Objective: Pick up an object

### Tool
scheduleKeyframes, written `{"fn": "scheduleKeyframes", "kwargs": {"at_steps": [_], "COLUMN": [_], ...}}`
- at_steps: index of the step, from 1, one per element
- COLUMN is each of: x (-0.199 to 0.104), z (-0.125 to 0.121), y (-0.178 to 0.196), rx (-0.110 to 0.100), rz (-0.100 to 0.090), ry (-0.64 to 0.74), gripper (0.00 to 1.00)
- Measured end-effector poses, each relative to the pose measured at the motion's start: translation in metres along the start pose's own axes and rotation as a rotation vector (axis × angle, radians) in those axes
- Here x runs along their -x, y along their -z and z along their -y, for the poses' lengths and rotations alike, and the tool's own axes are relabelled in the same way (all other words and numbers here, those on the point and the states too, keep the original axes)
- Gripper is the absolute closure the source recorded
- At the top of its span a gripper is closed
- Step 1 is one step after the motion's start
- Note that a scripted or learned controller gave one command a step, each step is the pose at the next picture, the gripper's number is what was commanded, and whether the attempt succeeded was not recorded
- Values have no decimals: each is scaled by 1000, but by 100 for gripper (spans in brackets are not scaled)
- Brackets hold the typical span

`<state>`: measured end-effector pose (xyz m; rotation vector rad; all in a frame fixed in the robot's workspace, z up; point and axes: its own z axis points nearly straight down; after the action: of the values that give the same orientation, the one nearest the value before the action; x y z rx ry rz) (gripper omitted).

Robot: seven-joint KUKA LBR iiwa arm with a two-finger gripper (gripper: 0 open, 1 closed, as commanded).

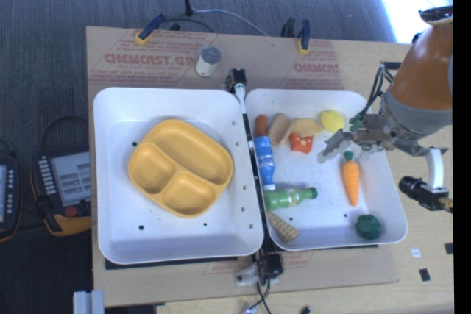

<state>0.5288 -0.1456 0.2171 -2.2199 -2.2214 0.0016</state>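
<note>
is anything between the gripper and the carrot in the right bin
Nothing visible is. The gripper hangs over the right bin just above the carrot, at its top end. The nearest other things, the red piece and the yellow lemon, lie off to the side.

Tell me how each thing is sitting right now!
Yellow plastic divided plate: flat, upright, nothing in it.
Green plastic bottle: lying on its side.
Blue plastic bottle: lying down.
Orange toy carrot: lying flat.
Gripper: above the carrot, jaws apart, holding nothing.
</note>
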Motion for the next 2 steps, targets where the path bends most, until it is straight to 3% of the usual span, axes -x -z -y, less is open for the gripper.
{"fn": "scheduleKeyframes", "kwargs": {"at_steps": [1,2], "x": [31,67], "z": [18,16], "y": [-59,-118], "rx": [-1,5], "rz": [0,-4], "ry": [-1,4], "gripper": [0,0]}}
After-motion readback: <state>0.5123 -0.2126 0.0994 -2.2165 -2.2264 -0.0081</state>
